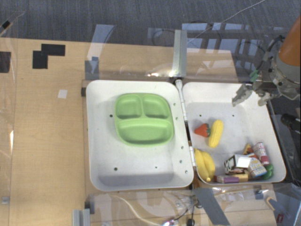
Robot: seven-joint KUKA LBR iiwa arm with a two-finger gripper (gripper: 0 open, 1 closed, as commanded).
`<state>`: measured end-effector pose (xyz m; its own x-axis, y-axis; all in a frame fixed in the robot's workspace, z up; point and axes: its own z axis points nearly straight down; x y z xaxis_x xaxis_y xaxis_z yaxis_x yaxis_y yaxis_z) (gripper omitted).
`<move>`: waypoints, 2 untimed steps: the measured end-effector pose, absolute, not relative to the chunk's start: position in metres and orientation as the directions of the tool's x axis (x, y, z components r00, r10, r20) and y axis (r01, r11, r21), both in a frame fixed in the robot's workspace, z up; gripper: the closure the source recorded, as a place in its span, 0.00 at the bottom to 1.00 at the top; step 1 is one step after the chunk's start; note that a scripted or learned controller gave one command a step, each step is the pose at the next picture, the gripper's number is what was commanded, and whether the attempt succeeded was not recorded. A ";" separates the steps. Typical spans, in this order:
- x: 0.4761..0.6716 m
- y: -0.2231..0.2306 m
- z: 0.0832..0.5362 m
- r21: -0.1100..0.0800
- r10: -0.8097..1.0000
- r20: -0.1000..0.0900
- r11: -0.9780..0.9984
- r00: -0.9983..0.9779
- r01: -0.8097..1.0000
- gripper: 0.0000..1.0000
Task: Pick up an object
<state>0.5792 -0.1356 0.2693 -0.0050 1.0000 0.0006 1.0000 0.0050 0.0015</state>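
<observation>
Broadly, a wooden counter [42, 140] carries two shallow white bins side by side. In the left bin [101, 168] lies a green divided plate [143, 118], flat and roughly in the middle. The right bin [235, 131] holds the smaller items. The grey arm [288, 74], with its orange band, reaches in from the right and hangs over that bin's far right corner. Its gripper [250, 95] has the fingers spread apart with nothing between them — one pale finger [240, 95] points down toward the bin's upper area, well apart from the objects.

Near the bin's middle lies a yellow corn cob [216, 133], tilted, with a red strawberry [202, 130] just beside it on the left. At the near edge rests a bunch of bananas [205, 164], close to the divider between the bins. In the near right corner sits a cluster of small packages and cans [249, 165] — touching one another, too jumbled to tell apart clearly.
</observation>
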 end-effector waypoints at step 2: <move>0.562 -0.105 0.109 0.010 1.000 0.000 -0.006 0.006 1.000 1.00</move>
<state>0.5615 -0.1054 0.1090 0.0059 1.0000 0.0001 0.9999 -0.0059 0.0101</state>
